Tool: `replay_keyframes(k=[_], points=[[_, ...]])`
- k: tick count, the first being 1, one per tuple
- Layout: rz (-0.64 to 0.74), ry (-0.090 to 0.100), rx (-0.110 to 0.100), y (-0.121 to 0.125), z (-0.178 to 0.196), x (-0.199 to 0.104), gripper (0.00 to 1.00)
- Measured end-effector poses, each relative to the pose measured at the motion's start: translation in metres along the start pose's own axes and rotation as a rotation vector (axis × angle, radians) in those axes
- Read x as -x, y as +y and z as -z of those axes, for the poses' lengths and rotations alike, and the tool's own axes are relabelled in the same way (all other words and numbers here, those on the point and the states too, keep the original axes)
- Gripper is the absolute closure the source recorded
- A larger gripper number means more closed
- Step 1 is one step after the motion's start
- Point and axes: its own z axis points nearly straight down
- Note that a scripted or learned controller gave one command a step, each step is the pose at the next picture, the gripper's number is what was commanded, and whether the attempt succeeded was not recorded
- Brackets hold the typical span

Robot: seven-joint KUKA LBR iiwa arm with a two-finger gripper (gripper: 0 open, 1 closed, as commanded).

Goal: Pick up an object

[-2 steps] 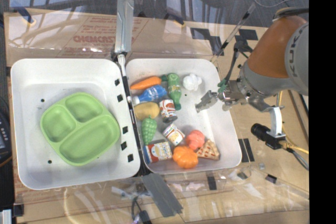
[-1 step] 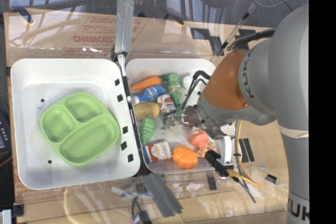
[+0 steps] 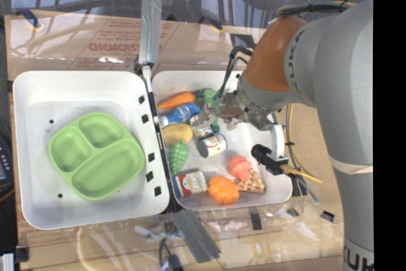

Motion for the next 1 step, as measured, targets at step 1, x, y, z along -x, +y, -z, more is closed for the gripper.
replay_keyframes(k=[1], points=[[-0.034,-0.001,0.000,0.0088,-0.0744,0.0276,0.00]])
